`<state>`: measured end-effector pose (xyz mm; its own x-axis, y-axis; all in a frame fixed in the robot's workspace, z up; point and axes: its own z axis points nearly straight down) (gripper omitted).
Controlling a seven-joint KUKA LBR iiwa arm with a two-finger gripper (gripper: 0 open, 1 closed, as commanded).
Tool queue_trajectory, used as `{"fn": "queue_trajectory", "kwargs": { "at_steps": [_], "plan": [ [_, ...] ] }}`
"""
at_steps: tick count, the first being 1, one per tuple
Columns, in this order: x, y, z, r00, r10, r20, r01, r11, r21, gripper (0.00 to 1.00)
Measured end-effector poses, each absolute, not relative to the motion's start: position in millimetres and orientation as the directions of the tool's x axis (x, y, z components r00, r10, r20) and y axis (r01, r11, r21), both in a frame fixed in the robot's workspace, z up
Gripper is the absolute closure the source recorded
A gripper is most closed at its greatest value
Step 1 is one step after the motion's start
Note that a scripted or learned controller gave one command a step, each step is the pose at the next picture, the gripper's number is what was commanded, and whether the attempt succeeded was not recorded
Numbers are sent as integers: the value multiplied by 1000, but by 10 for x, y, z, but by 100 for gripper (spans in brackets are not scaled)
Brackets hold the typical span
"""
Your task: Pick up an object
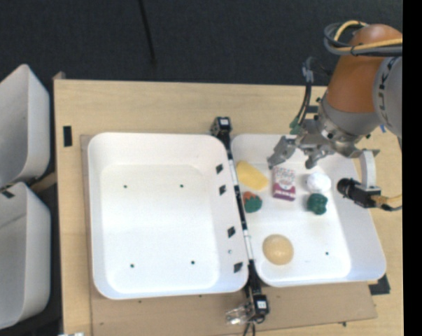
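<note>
White plastic, 2 shallow bins side by side on a wood bench [162, 103]. The right bin [361, 254] has all the objects: yellow piece [252, 176] near the divider, small pink-and-white carton [284, 184] next to it, white lump [318, 182], dark green lump [317, 203], small green-and-orange piece [252, 202], tan ball [278, 249] toward the near edge. The left bin [155, 215] has a bare floor.

Gripper [299, 156] hangs over the back of the right bin, above the carton and the white lump, fingers spread wide, 1 fingertip toward the yellow piece side, the other toward the white lump. Nothing between the fingers. Looks apart from every object, though height above the bin floor is hard to judge from this angle.

Step in hand, my read: lining up before descent, target probably the carton since it sits roughly under the open fingers. To do it well: centre over 1 object only, turn the wrist so the fingers close across the carton's narrow side, and keep the fingertips off the white lump and yellow piece, both close by. Go straight down, close only when the fingers straddle it. Risk: the carton is crowded, a finger may land on a neighbour and knock it aside. The tan ball sits well apart and would be an easier pick.
</note>
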<state>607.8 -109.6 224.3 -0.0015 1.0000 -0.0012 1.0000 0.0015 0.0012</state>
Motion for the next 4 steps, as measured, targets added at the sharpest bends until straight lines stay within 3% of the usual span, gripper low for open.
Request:
{"fn": "queue_trajectory", "kwargs": {
  "at_steps": [1, 2, 3, 4],
  "plan": [
    [6410, -610, 1995, -6, 1000, 0, 1000, 6, 1, 0],
    [5870, -1031, 1624, 5, 1000, -2, 1000, -5, -6, 0],
    [6085, 366, 2032, -15, 1000, 5, 1000, 15, 5, 0],
    [6078, 261, 2117, -2, 1000, 1, 1000, 2, 2, 100]
  ]
}}
